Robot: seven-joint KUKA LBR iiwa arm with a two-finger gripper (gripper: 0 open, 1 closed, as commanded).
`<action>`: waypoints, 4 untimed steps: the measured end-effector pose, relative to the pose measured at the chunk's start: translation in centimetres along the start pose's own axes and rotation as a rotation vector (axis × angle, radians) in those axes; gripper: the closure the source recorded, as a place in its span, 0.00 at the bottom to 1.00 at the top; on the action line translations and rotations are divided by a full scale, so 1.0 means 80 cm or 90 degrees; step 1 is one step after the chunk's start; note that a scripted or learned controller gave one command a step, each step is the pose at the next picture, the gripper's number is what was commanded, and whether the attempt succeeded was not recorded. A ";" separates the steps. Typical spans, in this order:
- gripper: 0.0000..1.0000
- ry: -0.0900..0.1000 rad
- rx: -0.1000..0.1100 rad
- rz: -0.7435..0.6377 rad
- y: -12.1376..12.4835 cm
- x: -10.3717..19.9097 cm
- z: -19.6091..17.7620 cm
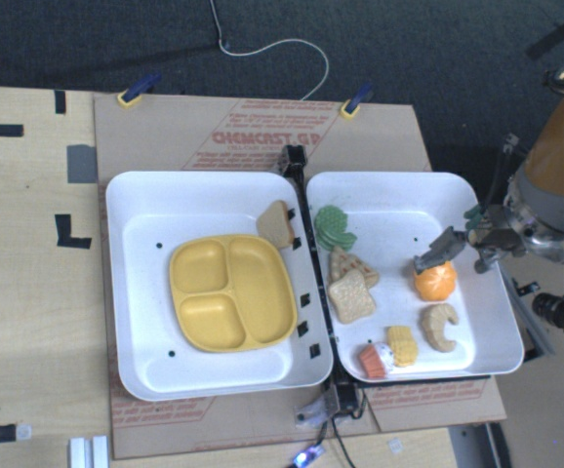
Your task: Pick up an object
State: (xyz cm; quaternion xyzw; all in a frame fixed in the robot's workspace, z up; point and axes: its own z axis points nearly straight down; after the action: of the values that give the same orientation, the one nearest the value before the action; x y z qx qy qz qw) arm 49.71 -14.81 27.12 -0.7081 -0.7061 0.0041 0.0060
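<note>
Where the gripper (455, 253) is poised above the right bin (399, 195), an orange (435, 281) is recorded directly beneath its spread, empty fingers. Risk noted: the round fruit may be nudged aside and rolled against the croissant (440, 327) if contact is made off-centre. No long axis is presented; no heading can be assigned.

Looks like a robotics lab bench to me: two white bins (126, 261) clamped onto a cardboard sheet (262, 135), black tape marks (67, 230) on the bench's left side, loose cable (262, 47) over dark floor, toy food (435, 281) as test objects.
</note>
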 end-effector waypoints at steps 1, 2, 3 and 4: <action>0.00 -0.002 -0.008 -0.002 0.003 0.000 -0.008; 0.00 -0.001 -0.005 -0.003 0.007 0.005 0.048; 0.00 -0.001 -0.004 -0.002 0.009 -0.003 0.125; 0.00 0.000 -0.004 -0.002 -0.005 -0.005 0.192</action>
State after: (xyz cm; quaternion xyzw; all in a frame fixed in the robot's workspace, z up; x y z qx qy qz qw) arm 49.11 -15.20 11.74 -0.7073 -0.7069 0.0022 0.0036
